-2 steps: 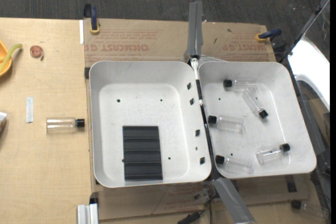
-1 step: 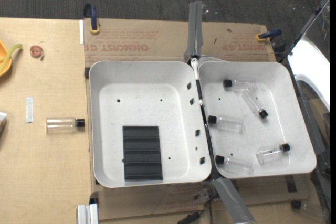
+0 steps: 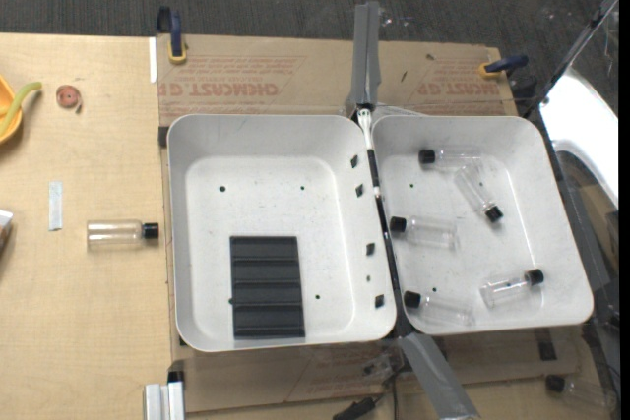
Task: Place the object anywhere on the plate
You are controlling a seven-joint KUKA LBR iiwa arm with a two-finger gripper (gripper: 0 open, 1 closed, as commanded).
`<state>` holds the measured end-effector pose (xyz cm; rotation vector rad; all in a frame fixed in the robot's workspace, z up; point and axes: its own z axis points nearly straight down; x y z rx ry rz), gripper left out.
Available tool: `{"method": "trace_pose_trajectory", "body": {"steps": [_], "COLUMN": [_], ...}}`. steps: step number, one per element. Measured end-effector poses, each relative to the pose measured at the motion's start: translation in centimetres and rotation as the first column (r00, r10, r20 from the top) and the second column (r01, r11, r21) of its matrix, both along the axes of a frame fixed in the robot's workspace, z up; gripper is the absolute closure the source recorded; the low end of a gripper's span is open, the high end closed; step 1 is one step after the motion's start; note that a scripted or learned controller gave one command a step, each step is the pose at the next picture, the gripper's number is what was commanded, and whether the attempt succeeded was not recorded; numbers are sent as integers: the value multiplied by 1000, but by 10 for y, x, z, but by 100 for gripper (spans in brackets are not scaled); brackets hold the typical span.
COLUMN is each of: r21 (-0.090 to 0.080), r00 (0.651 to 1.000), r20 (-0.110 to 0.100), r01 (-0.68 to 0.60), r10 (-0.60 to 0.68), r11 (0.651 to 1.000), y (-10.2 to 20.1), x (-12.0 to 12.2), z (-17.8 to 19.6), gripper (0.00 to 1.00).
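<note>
Pick step not begun: you need vial point(image 3: 425, 231) from right bin point(image 3: 551, 174), then carry to black plate point(image 3: 266, 287) in left bin point(image 3: 187, 211). Claw state: cannot tell.

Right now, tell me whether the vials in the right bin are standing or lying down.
Lying down. All five capped vials in the right bin rest on their sides, black caps pointing sideways.

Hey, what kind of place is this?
Probably a robotics lab test bench: two white bins clamped over cardboard, clear vials for picking, and a black ridged plate.
</note>
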<state>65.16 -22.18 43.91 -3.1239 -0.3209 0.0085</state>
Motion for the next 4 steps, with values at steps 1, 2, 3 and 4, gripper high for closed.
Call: {"method": "trace_pose_trajectory", "body": {"steps": [1, 2, 3, 4], "r21": [0, 0, 0, -1], "r00": [1000, 1000, 1000, 1000], "r20": [1, 1, 1, 2], "r01": [5, -17, 5, 2], "r10": [-5, 17, -5, -2], "r11": [1000, 1000, 1000, 1000], "y": [-1, 47, -1, 0], "x": [-86, -3, 2, 3], "z": [1, 0, 0, 1], "gripper": [0, 0, 0, 0]}}
